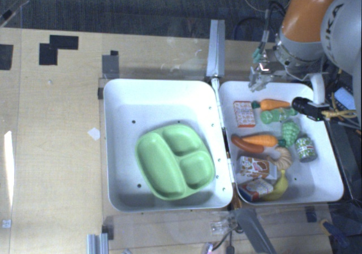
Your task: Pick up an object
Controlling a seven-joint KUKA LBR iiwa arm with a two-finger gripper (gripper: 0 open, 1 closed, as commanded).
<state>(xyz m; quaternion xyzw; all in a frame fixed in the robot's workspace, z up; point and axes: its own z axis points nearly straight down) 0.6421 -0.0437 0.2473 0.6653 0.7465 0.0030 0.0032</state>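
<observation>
Pincer (260, 80) hovering over right bin's (334, 182) far rim, clear air around it; open or shut, cannot tell. Nearest below: small carton (244, 114), carrot (275, 104). Further down: second carrot (261, 141), banana (276, 188), can (305, 148). Left bin (119, 134): green divided plate (174, 160).

The arm (325, 15) runs off the right edge; end effector (260, 80) blurred.

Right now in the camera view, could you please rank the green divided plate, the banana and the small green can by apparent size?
1. green divided plate
2. banana
3. small green can
</observation>
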